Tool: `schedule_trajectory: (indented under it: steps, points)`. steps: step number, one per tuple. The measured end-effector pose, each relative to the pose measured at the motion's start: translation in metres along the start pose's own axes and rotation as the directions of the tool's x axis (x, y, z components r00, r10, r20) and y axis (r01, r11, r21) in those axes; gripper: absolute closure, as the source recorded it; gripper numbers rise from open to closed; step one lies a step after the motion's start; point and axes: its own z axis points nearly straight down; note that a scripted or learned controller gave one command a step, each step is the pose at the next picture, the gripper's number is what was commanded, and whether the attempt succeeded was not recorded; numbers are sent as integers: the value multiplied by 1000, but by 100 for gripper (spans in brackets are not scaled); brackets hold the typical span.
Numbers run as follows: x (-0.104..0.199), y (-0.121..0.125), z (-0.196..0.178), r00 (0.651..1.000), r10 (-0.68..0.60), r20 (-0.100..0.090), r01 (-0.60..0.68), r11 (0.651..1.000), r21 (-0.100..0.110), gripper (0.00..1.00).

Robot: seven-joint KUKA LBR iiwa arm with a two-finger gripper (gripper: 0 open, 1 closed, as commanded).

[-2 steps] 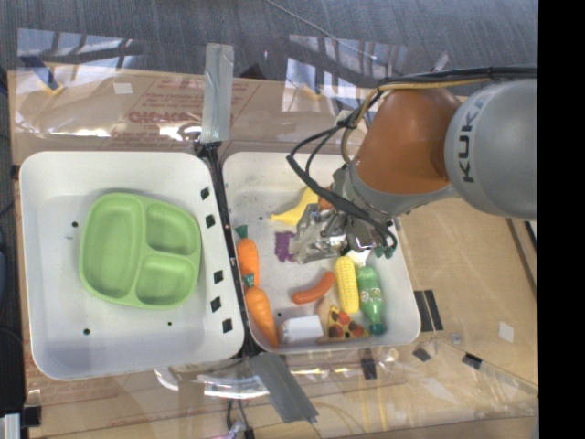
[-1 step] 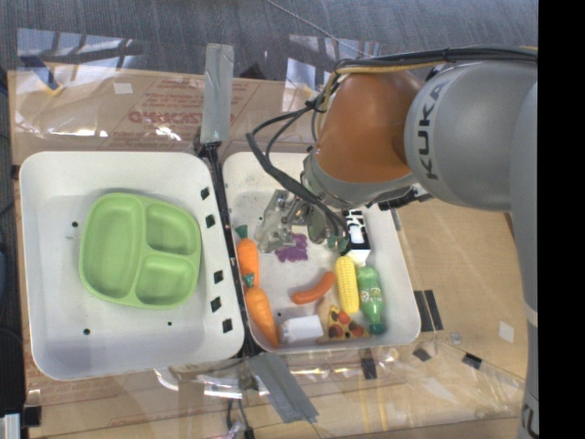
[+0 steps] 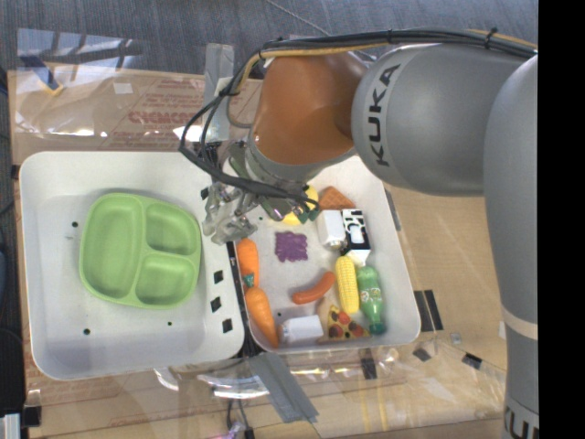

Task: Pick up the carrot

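The big grey arm [image 3: 439, 117] leans in from the right, its orange band [image 3: 302, 108] hanging over the top edge of the right bin [image 3: 407, 309]. Below the band the claw [image 3: 228, 216] sits low over the left rim of that bin, just by the divide between the two bins. From here I cannot tell how the claw stands; the metal parts blur together.

Two carrots lie along the left wall of the right bin. The upper carrot [image 3: 248, 259] is just beneath the claw, close to it but not visibly gripped. The lower carrot [image 3: 260, 314] lies just below the first, pointing toward the bin's near corner.

Around them in the same bin are a purple grape cluster [image 3: 292, 245], an orange sausage [image 3: 313, 288], a corn cob [image 3: 346, 283], a green bottle [image 3: 370, 298], a white block [image 3: 302, 328] and a black-and-white carton [image 3: 355, 229].

The left bin [image 3: 46, 337] carries a green divided plate [image 3: 140, 249], well apart from the claw.
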Motion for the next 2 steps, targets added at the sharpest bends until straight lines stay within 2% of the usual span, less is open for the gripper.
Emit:
schedule_trajectory:
  steps: [1,2]
  points:
    - [-86,75,45,987,-163,-2,163,987,-3,100]
    - [-101,142,4,998,57,2,-57,998,0,100]
